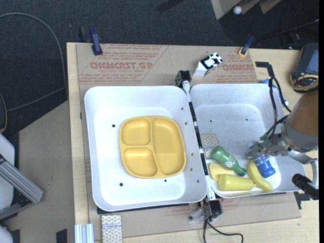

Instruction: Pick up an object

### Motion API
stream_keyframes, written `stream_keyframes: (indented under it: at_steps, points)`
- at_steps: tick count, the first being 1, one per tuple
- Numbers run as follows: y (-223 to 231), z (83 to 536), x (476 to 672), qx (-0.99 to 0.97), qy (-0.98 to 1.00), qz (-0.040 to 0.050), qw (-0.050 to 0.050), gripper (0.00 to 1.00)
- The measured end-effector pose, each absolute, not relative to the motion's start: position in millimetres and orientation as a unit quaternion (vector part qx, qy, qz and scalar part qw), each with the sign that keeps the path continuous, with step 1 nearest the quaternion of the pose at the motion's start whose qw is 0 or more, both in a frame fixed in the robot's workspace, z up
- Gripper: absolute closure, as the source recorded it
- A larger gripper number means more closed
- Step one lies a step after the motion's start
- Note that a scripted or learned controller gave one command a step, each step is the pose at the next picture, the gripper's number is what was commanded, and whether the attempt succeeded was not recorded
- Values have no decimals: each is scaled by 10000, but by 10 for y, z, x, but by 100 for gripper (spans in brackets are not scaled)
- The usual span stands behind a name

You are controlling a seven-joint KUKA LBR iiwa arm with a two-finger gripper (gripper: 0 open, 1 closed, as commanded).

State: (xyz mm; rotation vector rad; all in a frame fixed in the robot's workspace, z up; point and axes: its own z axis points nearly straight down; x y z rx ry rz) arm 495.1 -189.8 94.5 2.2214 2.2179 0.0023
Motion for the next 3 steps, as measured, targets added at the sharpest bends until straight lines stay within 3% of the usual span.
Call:
stream_keyframes:
  at_steps: [1, 2, 3]
  points:
    - [-1615, 1404, 5800, 7066, 7076, 4, 6, 100]
    - [-605, 1847, 5742, 7064, 7078, 8, 3, 100]
    - [-129, 2079, 5546, 7066, 7076, -2, -11, 100]
